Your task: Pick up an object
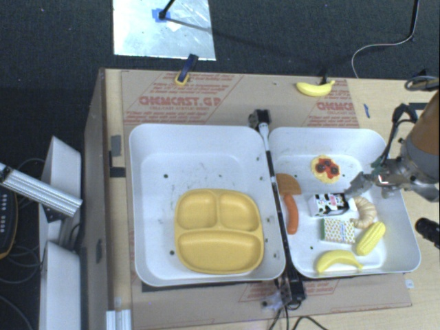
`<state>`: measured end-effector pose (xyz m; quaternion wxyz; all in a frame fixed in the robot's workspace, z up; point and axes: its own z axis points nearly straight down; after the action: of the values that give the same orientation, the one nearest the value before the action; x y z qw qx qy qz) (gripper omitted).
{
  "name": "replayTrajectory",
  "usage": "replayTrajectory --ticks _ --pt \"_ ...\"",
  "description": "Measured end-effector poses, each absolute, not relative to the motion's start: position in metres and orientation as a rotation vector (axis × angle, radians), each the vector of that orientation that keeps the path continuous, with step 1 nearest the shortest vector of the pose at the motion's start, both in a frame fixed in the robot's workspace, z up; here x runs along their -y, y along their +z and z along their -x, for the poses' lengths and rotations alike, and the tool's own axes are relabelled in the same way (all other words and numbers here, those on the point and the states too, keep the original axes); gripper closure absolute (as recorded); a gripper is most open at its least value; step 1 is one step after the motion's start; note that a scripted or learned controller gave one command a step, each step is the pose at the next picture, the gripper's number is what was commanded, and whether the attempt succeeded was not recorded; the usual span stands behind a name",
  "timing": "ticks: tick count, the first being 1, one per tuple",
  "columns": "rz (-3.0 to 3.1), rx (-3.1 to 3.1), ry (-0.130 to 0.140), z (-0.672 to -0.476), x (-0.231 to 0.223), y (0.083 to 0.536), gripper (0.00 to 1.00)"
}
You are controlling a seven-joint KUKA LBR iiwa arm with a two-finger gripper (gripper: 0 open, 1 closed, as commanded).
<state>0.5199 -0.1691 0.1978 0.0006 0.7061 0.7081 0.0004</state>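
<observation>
Nearest me, a curved yellow plastic banana [338, 260] lies in the right white bin [405, 254], crowded beside a yellow toy corn cob [370, 238]. My gripper [360, 182] hovers above them; its state I cannot tell. Descending there, I risk nudging neighbours and missing.

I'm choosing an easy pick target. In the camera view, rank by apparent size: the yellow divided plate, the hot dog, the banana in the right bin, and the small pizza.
1. yellow divided plate, by far the largest
2. banana
3. hot dog, close to the banana; that order is unsure
4. small pizza
</observation>
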Motion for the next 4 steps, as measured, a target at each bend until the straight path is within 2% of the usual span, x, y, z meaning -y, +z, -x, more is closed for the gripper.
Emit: replayTrajectory --ticks 1,2,3,4 --pt "-2.218 -2.222 0.002 -0.559 0.157 0.097 0.0" --pt "-2.216 -2.226 0.002 -0.594 0.133 0.084 0.0" --pt "-2.22 -2.221 0.0 -0.538 0.155 0.084 0.0" --pt "-2.219 -2.225 0.001 -0.539 0.123 0.084 0.0"
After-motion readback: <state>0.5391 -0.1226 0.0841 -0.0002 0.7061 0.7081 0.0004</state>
